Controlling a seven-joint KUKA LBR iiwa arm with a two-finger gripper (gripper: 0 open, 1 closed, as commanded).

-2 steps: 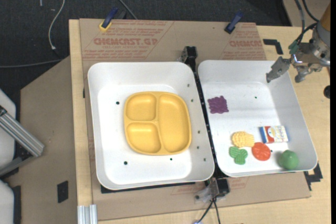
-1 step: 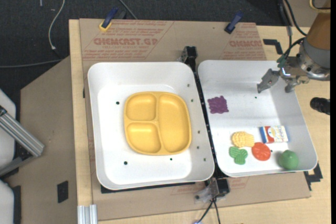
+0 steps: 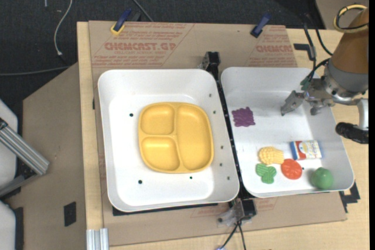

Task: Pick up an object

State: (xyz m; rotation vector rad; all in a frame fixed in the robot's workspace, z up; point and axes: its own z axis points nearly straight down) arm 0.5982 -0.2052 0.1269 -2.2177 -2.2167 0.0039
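Note:
The right bin (image 3: 258, 82) holds several small toys. A purple bunch of grapes (image 3: 243, 117) lies near its left wall. Along the front lie a yellow corn piece (image 3: 270, 155), a green leafy piece (image 3: 265, 173), a red tomato (image 3: 291, 169), a green ball (image 3: 321, 178) and a small white, blue and red carton (image 3: 305, 150). My gripper (image 3: 303, 106) hangs over the bin's back right part, open with nothing between its fingers. It is to the right of the grapes and behind the carton.
The left bin (image 3: 117, 126) holds a yellow divided plate (image 3: 176, 137) at its middle. Black clamps (image 3: 211, 60) sit between the bins at the back. Blue clips (image 3: 122, 21) pin the cardboard base. Cables run along the floor at the left.

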